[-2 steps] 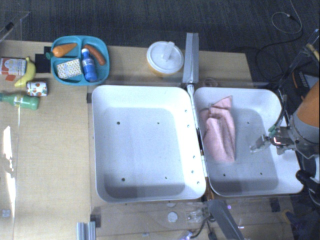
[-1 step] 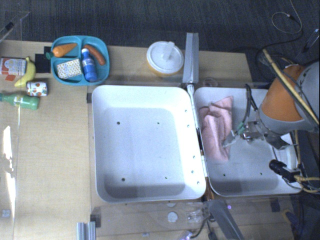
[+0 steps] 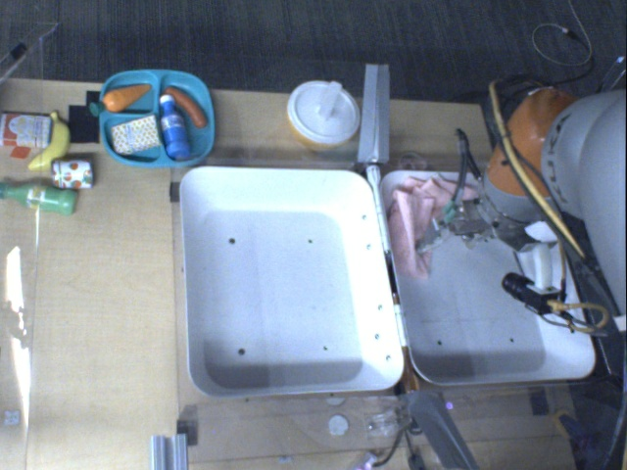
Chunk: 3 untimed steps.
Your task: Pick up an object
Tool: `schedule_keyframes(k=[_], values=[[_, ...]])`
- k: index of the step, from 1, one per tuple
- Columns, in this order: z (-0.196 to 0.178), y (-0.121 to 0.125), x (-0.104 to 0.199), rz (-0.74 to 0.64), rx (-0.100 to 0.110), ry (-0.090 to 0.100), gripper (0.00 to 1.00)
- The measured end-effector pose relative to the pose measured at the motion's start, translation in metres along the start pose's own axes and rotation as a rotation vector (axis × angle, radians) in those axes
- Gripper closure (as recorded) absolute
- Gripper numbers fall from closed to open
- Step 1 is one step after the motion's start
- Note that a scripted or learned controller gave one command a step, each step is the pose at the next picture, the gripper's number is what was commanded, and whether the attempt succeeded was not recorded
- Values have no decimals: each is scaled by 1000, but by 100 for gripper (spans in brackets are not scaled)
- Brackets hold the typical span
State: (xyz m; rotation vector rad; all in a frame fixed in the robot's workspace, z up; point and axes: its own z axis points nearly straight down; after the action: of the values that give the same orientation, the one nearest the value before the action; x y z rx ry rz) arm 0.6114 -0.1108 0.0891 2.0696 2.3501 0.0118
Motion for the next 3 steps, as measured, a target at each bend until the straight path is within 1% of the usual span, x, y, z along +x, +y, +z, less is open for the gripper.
schedule_keyframes(k=[1, 2, 3], values=[[-96, 22, 51, 321, 9, 0, 0], [-5, 56, -1, 146, 7, 0, 0], [-16, 58, 1, 137, 4, -2, 100]])
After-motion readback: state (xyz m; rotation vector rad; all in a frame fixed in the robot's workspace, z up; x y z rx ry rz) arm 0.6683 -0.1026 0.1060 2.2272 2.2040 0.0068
